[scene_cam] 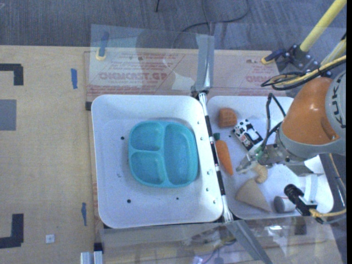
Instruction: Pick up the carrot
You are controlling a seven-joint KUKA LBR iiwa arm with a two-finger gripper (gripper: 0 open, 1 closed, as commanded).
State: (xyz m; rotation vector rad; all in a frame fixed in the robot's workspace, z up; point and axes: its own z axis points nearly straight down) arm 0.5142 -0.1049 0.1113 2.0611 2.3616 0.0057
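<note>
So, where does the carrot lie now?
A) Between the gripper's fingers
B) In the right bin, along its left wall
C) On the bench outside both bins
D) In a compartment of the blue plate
B: the carrot lies in the right bin, beside its left wall, apart from the gripper.

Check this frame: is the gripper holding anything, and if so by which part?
Nothing is held. The gripper hangs over the right bin, just right of the carrot, with nothing between its fingers.
</note>
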